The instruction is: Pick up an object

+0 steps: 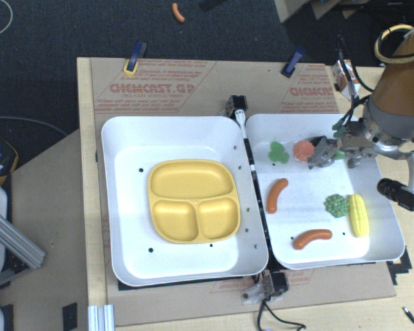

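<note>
Camera view from above, at a slant. We see the arm (400,81) cut off at the right edge; its grey gripper (324,154) hangs over the far part of the right bin (379,247), and we cannot tell whether the fingers are open or closed, since dark metal parts blur together there. A pinkish round toy (302,150) lies just beside the gripper, partly hidden by it. Near it sits a green leafy piece (279,152). Two smooth orange sausages (277,194) (311,238), a knobbly broccoli floret (336,205) and a ribbed yellow corn cob (359,214), touching the floret, lie in the same bin. The left bin (124,150) holds a glossy yellow three-compartment plate (193,200). Both bins rest on a cardboard-covered tabletop (193,88).
</note>
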Robot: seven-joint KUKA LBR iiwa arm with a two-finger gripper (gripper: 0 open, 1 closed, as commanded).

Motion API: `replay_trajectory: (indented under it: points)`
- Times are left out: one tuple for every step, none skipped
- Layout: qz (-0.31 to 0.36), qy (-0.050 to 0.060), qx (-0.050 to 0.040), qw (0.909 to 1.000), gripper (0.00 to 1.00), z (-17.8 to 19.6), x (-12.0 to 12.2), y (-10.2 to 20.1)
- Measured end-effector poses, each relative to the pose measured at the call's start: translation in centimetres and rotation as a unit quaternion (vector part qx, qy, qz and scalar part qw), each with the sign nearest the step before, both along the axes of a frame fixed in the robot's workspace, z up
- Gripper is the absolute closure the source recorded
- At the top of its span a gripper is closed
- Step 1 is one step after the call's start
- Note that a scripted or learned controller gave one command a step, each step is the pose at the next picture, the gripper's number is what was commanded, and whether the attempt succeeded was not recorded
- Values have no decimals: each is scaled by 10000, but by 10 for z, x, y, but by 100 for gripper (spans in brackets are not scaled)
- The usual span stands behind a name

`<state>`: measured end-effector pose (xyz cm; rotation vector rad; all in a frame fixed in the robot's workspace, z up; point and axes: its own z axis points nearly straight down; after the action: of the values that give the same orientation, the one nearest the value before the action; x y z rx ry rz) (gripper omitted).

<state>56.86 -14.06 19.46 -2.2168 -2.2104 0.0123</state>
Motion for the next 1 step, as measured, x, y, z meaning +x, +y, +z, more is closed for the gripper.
replay_trajectory:
  points:
    - [15,-70,-12,10000,0,7,3,0]
